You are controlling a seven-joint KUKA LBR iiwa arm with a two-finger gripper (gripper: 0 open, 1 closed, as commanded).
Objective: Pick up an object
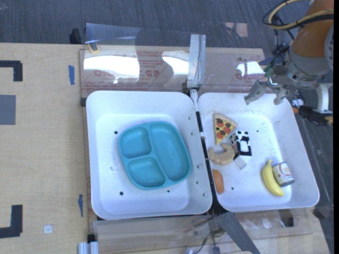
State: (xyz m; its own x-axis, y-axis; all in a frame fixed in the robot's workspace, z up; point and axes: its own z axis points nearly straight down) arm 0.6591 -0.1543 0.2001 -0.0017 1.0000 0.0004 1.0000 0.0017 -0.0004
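The robot's metal gripper hangs over the far right corner of the right white bin. Its two fingers are spread wide apart, and nothing is between them.

All the small things lie in that same bin, nearer the front than the fingers are. The closest one is the flat toy pizza slice, near the bin's left wall, with its point toward the front edge. Touching it are a tan ring-shaped pastry toy and a black and white block. An orange carrot-like piece lies by the front left corner. A yellow banana rests near the front right corner, its long side running front to back, with a small labelled can right against it. I cannot read the can's writing.

The left white bin holds a blue divided plate.

I think the fingers must move forward and down to grab something.
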